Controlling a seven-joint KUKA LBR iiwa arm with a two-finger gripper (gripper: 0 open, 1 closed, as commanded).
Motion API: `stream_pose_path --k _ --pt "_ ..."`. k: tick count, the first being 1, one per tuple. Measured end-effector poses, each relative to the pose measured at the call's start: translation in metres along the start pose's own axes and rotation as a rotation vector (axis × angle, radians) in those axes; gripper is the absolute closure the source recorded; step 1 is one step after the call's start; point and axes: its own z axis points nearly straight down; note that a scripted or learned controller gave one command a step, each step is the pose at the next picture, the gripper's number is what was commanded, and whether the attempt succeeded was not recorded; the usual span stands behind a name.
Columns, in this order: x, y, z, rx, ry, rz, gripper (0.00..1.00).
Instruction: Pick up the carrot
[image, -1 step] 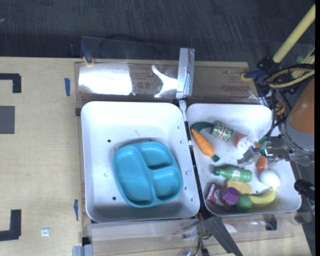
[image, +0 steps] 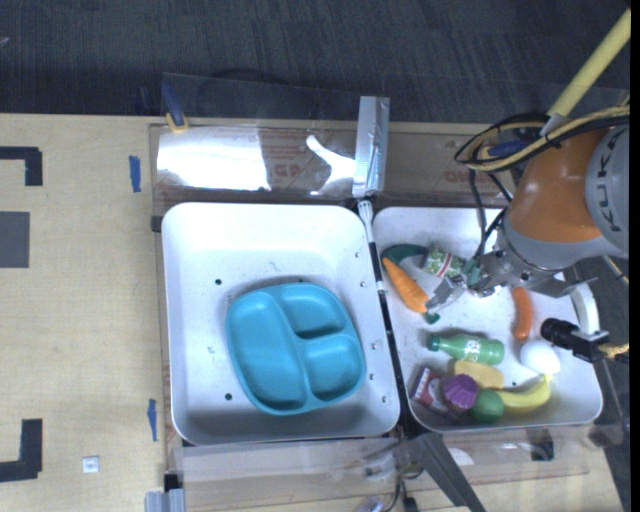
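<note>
Camera view: the carrot (image: 405, 284) is seen lying at a slant in the right bin (image: 590, 405), close against the divider wall (image: 378, 290) shared w/ the left bin (image: 190, 300), its green top toward the back. The hand (image: 450, 290) is poised just right of the carrot, approx. level w/ its lower end, reached in low from the orange-banded arm (image: 560, 200); the approach is judged to be a side-on one, forced by the carrot's spot near the wall. Whether the hand is open or closed cannot be told, since its tip is blurred into a green-and-white packet (image: 437, 262) and a small dark green bit beneath it; nothing is seen to be gripped. Other toys are crowded farther right of the carrot: a green bottle (image: 468, 348), a banana (image: 528, 395), a purple item (image: 460, 390), a white egg-like thing (image: 540, 358), and a second orange piece (image: 522, 314), partly masked by the wrist and easily mistaken for the target. A blue divided plate (image: 295, 345) is set alone in the left bin. The arm's upper part is cut off by the frame edge.
</note>
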Motion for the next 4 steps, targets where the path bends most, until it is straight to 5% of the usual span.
stream_pose_path --k 1,2,3,4 --pt "0.007 -0.053 -0.049 0.001 0.001 -0.164 0.0" --pt "-0.006 -0.075 -0.044 0.001 0.001 -0.218 0.0" --pt "0.011 -0.021 0.014 0.002 0.002 -0.205 0.0" --pt "0.012 -0.03 0.049 -0.004 0.0 -0.114 0.0"
